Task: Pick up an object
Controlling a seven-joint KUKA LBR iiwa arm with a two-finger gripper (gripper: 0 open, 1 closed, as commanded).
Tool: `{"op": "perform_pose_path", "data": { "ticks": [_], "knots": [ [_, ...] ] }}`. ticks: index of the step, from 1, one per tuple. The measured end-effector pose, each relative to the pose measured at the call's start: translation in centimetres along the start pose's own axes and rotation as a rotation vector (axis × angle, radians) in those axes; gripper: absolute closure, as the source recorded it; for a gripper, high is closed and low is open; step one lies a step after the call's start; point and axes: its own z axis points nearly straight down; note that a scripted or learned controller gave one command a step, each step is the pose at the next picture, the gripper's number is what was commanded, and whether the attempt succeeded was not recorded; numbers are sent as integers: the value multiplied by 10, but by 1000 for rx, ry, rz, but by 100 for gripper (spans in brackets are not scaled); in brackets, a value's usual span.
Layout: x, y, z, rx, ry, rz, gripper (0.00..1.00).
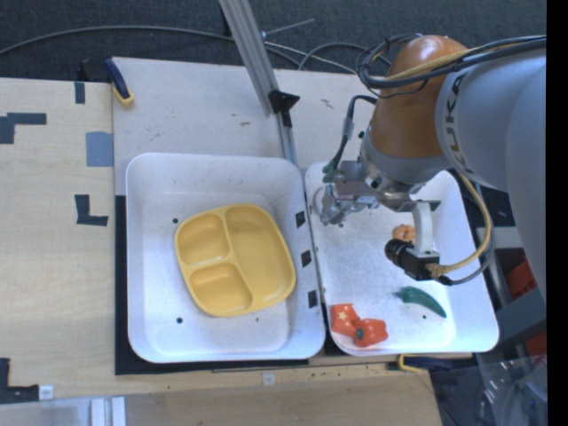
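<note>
Pickable things sit in the right bin [461, 322]: a red-orange toy [358, 323] w/ a small dark-green bit on it, at the near left corner; a dark green curved piece [422, 299], pepper-like, to its right nr the near edge; a small orange object [404, 233] mid-bin, just beside a black fitting on the arm's cable. All three lie loose on the bin floor, well apart from the claw [333, 204].

Arm [497, 105] comes in from the right, grey body w/ orange band [417, 65] above the wrist, wrist bent down over the far left part of the right bin. Black & yellowish cables loop round the wrist. Grey link carries dark letters, partly cut off, reads approx "KUK".

Claw is low, close to the divider btwn bins, over bare speckled bin floor. Can't tell how far open it is; metal parts blur together. Nothing visible in its grip.

Left bin [151, 264] holds a yellow divided tray [234, 258], three compartments, lying flat and turned at an angle. Both bins rest on the pale counter [53, 238], which has grey tape marks on its left part.
</note>
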Motion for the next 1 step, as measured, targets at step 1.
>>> {"op": "perform_pose_path", "data": {
  "ticks": [1],
  "knots": [
    [48, -2, 1, -1, 0, 0, 100]
  ]
}}
